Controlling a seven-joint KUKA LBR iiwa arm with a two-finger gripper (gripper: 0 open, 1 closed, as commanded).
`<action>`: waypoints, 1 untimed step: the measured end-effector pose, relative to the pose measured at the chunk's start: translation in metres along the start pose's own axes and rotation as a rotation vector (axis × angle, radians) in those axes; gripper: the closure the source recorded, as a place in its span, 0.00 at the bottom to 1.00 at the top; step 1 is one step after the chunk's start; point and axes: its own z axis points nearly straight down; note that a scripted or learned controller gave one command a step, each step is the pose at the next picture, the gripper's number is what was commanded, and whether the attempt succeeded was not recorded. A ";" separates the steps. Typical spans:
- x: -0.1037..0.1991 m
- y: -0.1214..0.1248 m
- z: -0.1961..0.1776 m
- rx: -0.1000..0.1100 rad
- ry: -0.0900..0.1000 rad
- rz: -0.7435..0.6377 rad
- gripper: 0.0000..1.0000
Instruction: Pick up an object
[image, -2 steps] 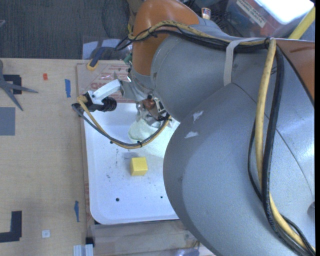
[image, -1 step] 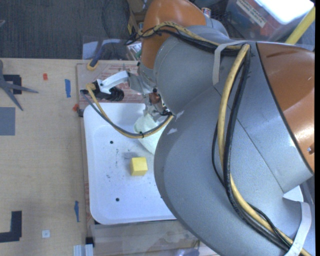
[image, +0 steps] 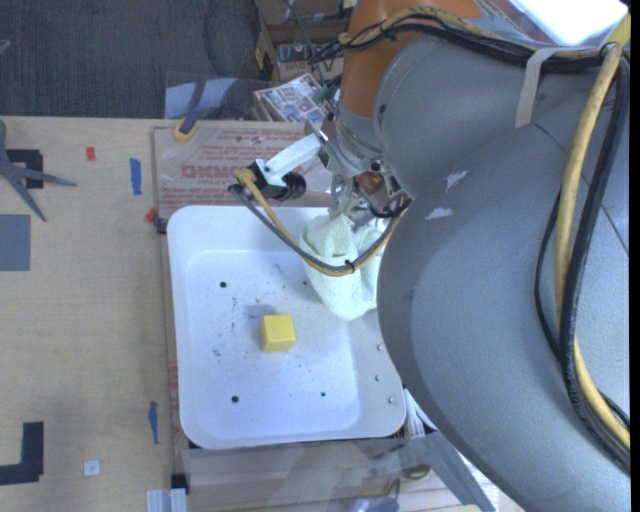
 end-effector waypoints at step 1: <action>-0.040 0.010 0.017 0.002 0.001 0.209 1.00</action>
